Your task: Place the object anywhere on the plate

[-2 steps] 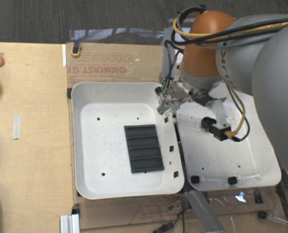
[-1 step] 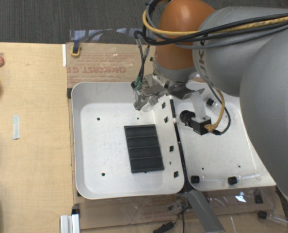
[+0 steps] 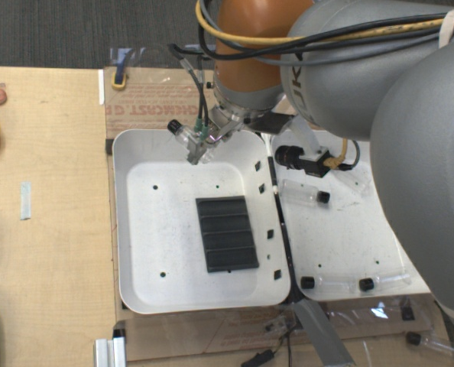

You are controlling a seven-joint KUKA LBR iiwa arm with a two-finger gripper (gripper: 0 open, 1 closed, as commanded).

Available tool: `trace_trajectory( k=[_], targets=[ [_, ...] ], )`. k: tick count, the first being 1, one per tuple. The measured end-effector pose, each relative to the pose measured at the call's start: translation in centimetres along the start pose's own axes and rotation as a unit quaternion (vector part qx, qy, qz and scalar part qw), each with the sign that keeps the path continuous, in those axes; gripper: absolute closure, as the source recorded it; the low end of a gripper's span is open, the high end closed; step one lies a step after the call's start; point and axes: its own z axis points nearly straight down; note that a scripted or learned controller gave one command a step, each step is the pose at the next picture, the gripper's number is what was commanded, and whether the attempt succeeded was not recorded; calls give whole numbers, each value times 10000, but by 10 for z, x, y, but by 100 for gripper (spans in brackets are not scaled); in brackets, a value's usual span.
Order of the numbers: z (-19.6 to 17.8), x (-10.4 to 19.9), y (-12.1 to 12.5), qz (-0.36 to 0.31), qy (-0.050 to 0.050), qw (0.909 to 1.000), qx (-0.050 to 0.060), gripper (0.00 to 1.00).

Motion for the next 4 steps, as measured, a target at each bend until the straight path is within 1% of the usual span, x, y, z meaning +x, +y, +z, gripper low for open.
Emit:
trace_trajectory(
  k=[1, 2, 3, 4],
  targets=[
    [0, 26, 10, -2157, 5, 9765, -3, 100],
    [76, 53, 16, -3052, 9, 9523, 0, 100],
    [150, 30, 39, -5081, -4, 8613, 2, 100],
    [148, 13, 67, -6361, -18, 7716, -30, 100]
  ],
)
